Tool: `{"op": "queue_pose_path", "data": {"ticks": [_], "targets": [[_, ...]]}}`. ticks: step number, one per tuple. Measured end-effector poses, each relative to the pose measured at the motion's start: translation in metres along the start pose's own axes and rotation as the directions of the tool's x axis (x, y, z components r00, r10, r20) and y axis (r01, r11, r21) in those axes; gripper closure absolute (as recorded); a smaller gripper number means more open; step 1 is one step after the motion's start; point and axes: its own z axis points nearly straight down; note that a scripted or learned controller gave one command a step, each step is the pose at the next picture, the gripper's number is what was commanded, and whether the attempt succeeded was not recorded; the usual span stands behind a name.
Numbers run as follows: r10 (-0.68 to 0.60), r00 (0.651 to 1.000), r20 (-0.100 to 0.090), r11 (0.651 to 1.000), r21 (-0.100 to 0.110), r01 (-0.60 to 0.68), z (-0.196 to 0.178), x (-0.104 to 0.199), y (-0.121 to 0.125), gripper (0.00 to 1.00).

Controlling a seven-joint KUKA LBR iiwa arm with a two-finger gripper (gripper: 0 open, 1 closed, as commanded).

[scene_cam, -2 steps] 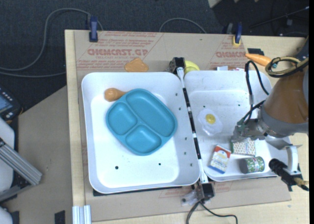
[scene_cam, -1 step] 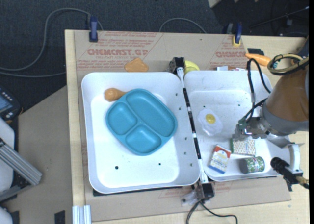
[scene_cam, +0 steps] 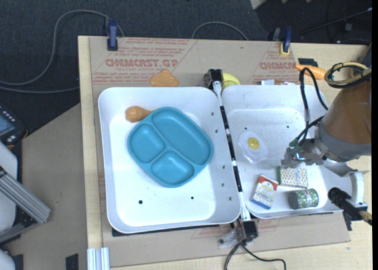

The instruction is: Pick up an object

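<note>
My gripper [scene_cam: 295, 158] hangs low in the right bin [scene_cam: 266, 100], near its right side. It sits just above a checkered packet [scene_cam: 293, 177] that lies flat on the bin floor. A small white carton with red and blue print [scene_cam: 265, 192] lies to the left of the packet. A short can with a green patterned label [scene_cam: 303, 198] lies on its side at the bin's front edge. A clear cup with a yellow piece inside [scene_cam: 253, 145] rests to the left of the gripper, apart from it.
The left bin [scene_cam: 118, 162] holds a blue divided plate [scene_cam: 170, 146] and a small brown toy drumstick [scene_cam: 137, 113] at its back left. Behind the bins lie an orange piece [scene_cam: 163, 78] and a yellow object [scene_cam: 230, 80]. The arm's grey body [scene_cam: 348, 124] covers the right bin's right wall.
</note>
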Motion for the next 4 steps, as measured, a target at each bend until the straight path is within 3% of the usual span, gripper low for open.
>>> {"op": "queue_pose_path", "data": {"ticks": [1,2,3,4], "targets": [[0.001,1.000,-0.001,1.000,0.001,-0.001,0.001,0.000,0.000,0.00],[-0.003,1.000,-0.005,1.000,0.016,0.003,0.044,0.023,-0.005,0.00],[-0.001,1.000,-0.002,1.000,0.008,0.001,0.031,0.020,-0.003,1.00],[0.000,1.000,-0.001,1.000,0.006,0.000,0.021,0.020,-0.002,1.00]]}}
